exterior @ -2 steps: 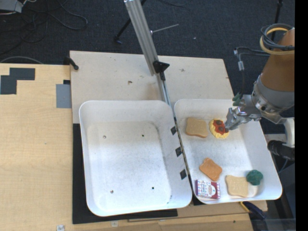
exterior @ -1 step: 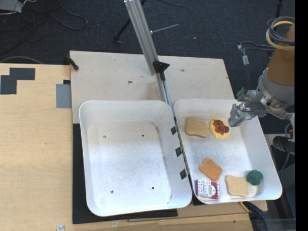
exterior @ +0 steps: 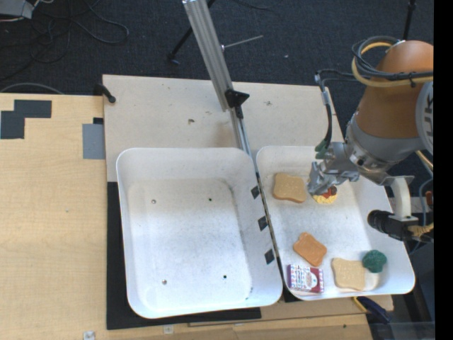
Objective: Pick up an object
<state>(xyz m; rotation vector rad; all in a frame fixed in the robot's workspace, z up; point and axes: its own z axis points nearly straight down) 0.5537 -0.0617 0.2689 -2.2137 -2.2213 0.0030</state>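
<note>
My gripper (exterior: 323,188) is down in the right bin (exterior: 357,222), at its upper middle. Directly under its tips lies a small yellow and red item (exterior: 327,198), mostly covered by the gripper. A tan bread slice (exterior: 289,188) rests just left of the gripper. Lower in the same bin are an orange piece (exterior: 310,248), a pink and white packet (exterior: 305,278), a pale bread slice (exterior: 349,273) and a dark green ball (exterior: 374,261).
The left bin (exterior: 141,176) sits beside the right one, with black clips (exterior: 262,222) along the shared wall. A slanted aluminium post (exterior: 212,55) rises behind the bins. The arm's orange band (exterior: 403,62) looms over the right bin's far corner.
</note>
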